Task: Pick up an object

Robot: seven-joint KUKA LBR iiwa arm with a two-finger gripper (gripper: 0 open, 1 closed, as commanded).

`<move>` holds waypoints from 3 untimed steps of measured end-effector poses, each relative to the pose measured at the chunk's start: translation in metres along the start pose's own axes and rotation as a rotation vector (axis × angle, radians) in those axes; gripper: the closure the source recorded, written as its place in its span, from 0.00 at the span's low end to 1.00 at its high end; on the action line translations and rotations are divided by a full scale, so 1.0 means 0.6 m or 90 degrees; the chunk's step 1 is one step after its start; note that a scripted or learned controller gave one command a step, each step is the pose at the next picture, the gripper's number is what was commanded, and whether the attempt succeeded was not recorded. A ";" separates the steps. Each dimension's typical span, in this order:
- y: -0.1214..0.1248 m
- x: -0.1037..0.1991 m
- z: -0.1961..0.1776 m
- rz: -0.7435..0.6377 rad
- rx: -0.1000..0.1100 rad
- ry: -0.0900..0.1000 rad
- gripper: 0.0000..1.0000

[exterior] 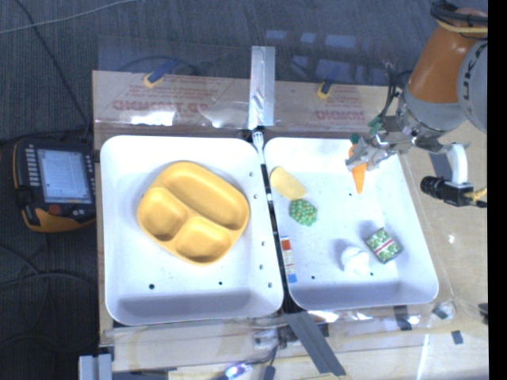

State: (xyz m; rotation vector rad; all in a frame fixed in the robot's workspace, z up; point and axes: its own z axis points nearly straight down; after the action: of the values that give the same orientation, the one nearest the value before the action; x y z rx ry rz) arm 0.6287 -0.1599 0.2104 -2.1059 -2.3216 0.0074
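Note:
My gripper (366, 155) hangs over the far right part of the right bin (400, 204). A small orange carrot (358, 177) points down from between its fingers, so it is shut on the carrot, which seems to be lifted just off the bin floor. Also in this bin are a pale yellow piece (287, 183), a green bumpy ball (303, 211), a white lump (355, 260) and a green, red and white packet (383, 245).
The left bin (127, 279) holds a yellow divided plate (194, 210). The grey arm with its orange band (444, 62) comes in from the upper right. A handheld control pendant (55, 182) lies on the floor at the left.

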 end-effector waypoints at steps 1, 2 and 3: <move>0.000 0.000 0.000 0.000 0.000 0.000 0.00; -0.143 -0.021 0.108 -0.074 0.001 0.001 0.00; -0.053 -0.074 0.203 -0.085 -0.009 0.000 0.00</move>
State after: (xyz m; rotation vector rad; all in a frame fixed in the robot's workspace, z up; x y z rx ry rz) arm 0.6004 -0.2069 0.0889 -1.9532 -2.4644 -0.0099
